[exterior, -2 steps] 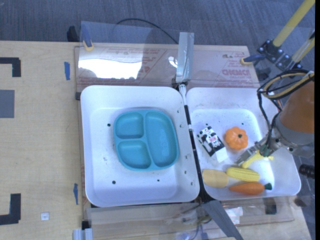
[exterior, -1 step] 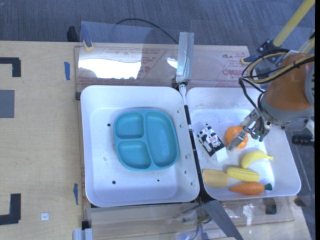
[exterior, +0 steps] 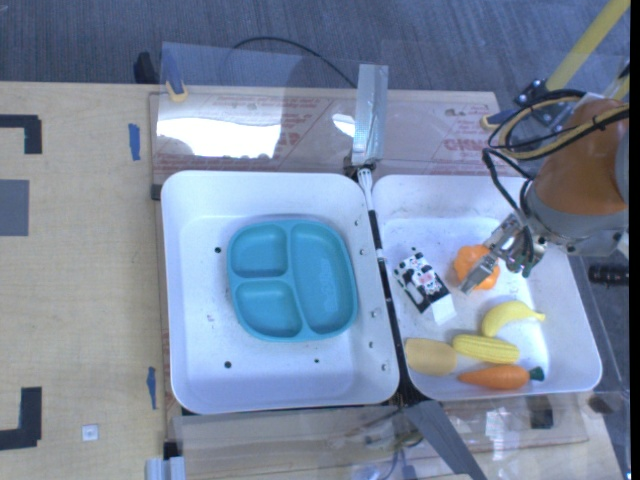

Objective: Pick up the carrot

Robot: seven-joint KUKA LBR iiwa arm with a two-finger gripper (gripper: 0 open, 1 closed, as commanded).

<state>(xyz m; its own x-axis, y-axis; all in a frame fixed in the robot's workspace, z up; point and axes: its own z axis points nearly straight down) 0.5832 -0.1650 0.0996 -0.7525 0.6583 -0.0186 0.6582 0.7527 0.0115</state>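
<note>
Pincer (exterior: 492, 262), on the grey arm (exterior: 575, 183) reaching in from the right, poised low in the right-hand bin (exterior: 570, 298). One finger lies against an orange round fruit (exterior: 470, 265); from this angle I cannot tell how wide the fingers stand, nor whether the fruit sits between them. The carrot (exterior: 494, 376) is not in its grip.

The carrot lies near the front edge of the same bin, well toward the viewer from the pincer and almost directly below it in the camera view. Its long axis runs left to right, roughly parallel to the bin's front wall, with a dark green tip at the right end. A corn cob (exterior: 486, 348) lies just behind it, nearly touching, and a pale yellow piece (exterior: 430, 356) sits at its left. A banana (exterior: 511, 316) and a black-and-white toy (exterior: 423, 280) lie between pincer and carrot. In my judgement the pincer must travel forward over these and close across the carrot's short width.

The left bin (exterior: 190, 298) holds a blue divided plate (exterior: 292, 278).
</note>
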